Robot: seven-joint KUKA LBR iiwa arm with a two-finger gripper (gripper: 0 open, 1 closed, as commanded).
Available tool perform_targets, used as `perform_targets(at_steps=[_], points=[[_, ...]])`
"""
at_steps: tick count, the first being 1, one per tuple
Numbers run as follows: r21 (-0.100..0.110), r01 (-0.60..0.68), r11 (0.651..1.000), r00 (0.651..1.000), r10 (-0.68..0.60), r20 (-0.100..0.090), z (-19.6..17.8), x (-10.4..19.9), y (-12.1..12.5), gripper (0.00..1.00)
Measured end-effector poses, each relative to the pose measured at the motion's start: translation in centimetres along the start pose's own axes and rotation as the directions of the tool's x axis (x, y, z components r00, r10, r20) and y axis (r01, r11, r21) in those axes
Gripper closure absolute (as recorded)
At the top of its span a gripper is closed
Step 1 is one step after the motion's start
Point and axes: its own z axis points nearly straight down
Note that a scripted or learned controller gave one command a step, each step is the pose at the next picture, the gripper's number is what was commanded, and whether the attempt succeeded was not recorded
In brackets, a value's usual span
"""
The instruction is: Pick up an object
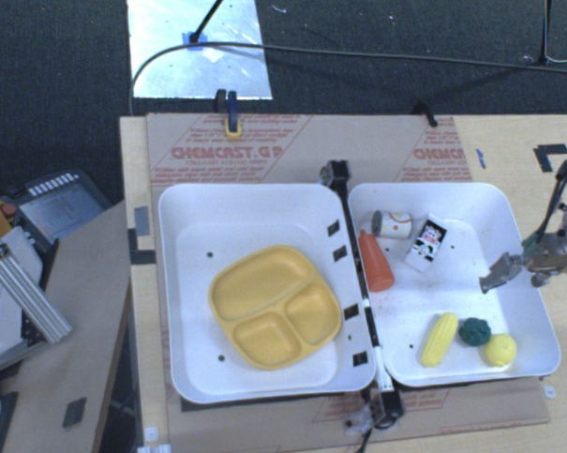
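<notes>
We could not tell the tool's (pixel 499 275) opening at the right bin's (pixel 527 221) edge; descending there risked striking the wall and missing the lemon (pixel 500 349).

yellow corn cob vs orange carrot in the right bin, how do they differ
The yellow plastic corn cob lies near the front of the right white bin; the orange plastic carrot lies against its left wall. The cob is blunt at both ends; the carrot tapers to a point. Both lie flat and are toy vegetables.
</notes>
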Motion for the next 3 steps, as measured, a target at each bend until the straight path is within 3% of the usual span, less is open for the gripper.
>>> perform_targets(at_steps=[1,3], points=[[-0.011,0.004,1.0,1.0,-0.004,0.003,-0.5,0.0,0.3,0.0],[-0.007,0.003,1.0,1.0,-0.003,0.001,10.8,0.9,1.2,0.0]])
